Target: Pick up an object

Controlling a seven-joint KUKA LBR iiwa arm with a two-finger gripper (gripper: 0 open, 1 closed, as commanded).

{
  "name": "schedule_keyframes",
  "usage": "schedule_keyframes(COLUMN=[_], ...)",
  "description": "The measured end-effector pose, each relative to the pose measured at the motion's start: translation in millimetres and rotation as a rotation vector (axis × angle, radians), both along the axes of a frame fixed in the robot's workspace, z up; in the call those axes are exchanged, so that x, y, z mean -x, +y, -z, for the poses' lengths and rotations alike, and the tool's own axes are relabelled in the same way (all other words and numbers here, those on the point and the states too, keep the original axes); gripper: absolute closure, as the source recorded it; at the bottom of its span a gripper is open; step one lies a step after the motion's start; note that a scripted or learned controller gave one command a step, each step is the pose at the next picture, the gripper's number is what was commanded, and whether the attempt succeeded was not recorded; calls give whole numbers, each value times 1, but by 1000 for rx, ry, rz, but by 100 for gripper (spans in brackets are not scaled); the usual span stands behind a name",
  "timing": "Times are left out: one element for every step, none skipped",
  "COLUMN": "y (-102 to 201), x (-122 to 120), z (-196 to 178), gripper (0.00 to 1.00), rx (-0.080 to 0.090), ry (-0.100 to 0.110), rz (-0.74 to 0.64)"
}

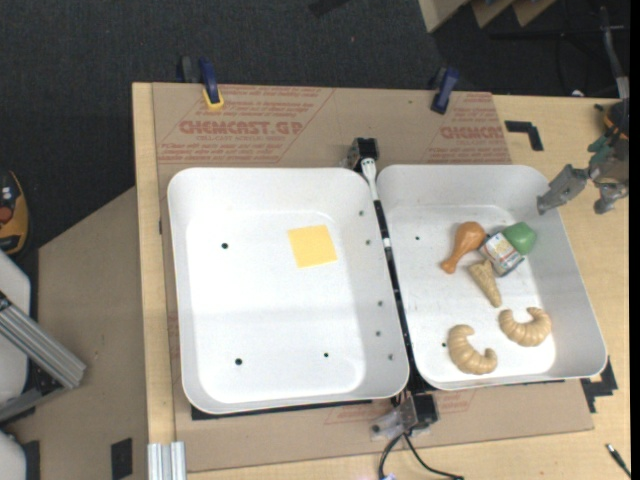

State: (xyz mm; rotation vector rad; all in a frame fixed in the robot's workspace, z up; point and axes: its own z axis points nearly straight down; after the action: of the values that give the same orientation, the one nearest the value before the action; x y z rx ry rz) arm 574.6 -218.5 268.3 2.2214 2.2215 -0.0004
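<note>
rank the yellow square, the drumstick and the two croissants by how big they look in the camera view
1. yellow square, largest
2. the two croissants, front one and right one: too alike to rank
3. drumstick, smallest, though not by much

A brown bench point(300, 118) bears two white bins point(270, 288) side by side.

Bright, even overhead light; the white bins point(270, 298) glare softly, shadows stay faint, and the picture is slightly soft throughout.
</note>
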Motion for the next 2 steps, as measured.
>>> schedule_keyframes(y=[0, 94], x=[-1, 47], z=[-11, 20], gripper=[100, 100], rx=[2, -6], ry=[-3, 7], rz=[-1, -7])
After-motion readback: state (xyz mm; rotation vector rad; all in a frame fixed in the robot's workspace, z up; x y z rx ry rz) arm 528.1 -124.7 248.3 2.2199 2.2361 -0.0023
